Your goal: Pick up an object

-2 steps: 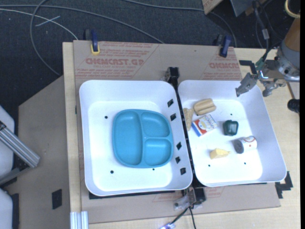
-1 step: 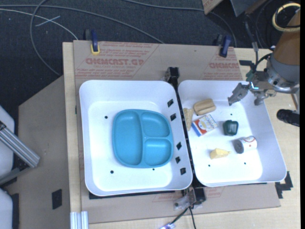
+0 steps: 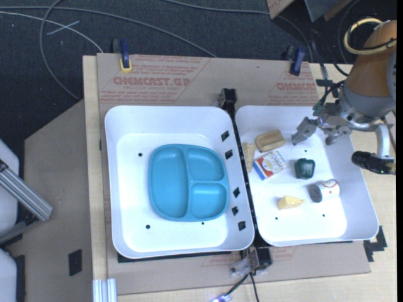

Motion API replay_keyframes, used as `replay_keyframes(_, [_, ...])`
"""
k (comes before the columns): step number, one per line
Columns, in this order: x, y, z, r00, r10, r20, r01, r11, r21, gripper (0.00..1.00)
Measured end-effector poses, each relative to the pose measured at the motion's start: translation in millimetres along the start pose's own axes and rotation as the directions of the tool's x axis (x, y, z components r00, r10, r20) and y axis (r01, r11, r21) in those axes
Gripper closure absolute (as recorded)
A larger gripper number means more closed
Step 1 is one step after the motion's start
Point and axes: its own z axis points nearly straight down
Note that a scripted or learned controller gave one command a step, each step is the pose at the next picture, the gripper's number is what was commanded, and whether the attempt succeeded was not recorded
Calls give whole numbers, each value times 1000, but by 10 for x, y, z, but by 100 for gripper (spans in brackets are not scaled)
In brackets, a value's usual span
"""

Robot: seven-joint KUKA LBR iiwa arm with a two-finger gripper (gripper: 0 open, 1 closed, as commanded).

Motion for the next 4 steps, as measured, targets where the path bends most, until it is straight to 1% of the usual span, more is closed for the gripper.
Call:
replay_keyframes(1, [-93, 27, 544, 1000, 2, 1, -2, 1000, -1, 0])
replay_keyframes(2, [-91, 36, 409, 1000, 2, 1, -2, 1000, -5, 100])
replay_keyframes(4, [-55, 66, -863, 1000, 0, 4, 0, 1000, -12, 100])
